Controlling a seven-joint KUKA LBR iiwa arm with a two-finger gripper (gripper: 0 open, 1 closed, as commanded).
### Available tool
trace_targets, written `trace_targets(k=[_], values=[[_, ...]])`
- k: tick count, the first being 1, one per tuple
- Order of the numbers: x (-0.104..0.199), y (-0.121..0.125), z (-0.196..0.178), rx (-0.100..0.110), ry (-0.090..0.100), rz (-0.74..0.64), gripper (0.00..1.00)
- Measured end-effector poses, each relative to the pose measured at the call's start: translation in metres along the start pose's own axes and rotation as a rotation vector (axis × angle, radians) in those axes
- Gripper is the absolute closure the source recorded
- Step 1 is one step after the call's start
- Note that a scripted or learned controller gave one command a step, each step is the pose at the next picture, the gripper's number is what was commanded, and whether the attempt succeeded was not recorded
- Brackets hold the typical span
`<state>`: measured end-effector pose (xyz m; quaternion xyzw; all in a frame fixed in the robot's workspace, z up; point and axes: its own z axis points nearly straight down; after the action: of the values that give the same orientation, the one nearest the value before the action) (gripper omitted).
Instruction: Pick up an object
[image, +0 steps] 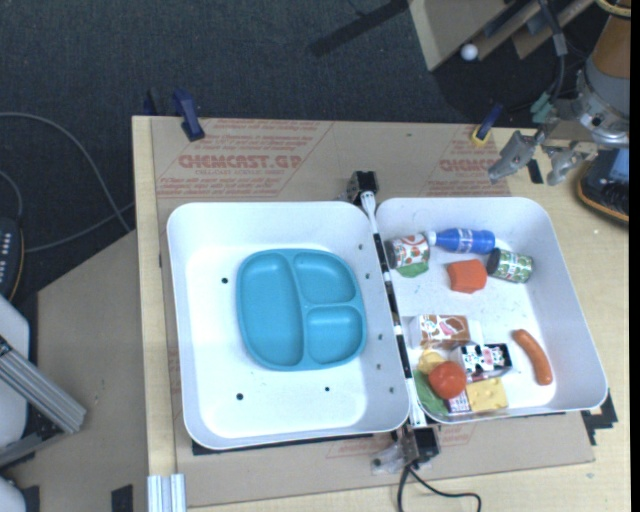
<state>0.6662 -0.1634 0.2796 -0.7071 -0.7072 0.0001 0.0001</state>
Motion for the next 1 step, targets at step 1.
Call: trace_targets(k=[1], values=[[0.047, -0.0347, 0.0906, 0.001, 0.001, -0.001, 0.0]])
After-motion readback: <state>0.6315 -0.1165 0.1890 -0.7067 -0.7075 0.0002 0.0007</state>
